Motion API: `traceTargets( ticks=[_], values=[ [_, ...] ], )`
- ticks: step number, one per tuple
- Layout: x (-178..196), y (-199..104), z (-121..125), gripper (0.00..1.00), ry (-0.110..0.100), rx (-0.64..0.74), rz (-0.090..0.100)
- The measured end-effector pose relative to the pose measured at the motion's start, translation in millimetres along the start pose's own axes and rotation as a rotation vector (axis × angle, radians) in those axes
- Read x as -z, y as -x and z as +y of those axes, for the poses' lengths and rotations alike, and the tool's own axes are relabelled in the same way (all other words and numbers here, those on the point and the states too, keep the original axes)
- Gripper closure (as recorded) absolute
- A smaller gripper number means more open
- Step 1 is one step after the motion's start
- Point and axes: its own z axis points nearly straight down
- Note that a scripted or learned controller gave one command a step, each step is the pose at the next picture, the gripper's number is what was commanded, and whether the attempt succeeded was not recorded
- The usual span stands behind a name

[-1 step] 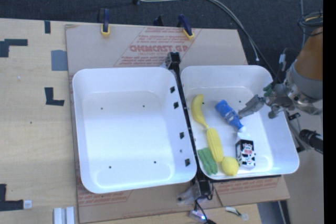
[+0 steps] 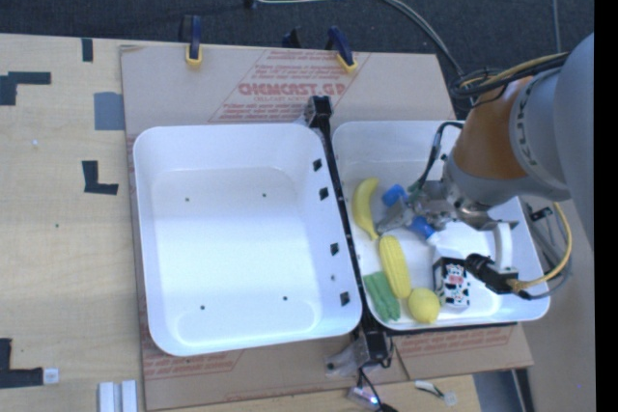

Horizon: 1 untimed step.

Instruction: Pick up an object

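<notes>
Gripper (image 2: 406,215) sits low in my right bin (image 2: 386,135), fingers around a blue object (image 2: 394,198); grip unclear, beside the banana (image 2: 364,206).

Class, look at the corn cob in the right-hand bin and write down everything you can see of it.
The corn cob is a yellow, ridged, plastic-looking toy, elongated and lying flat on the floor of the right bin, running from upper left to lower right. Its upper end sits just below the banana; its lower end meets the lemon, and the green vegetable lies along its left side. The gripper is above it, apart.
</notes>
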Motion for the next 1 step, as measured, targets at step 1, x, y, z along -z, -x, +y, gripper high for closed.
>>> traceTargets(
  ticks=[1],
  values=[
    [16.9,2.1,2.7,1.00,0.011,-0.002,-0.003]
  ],
)
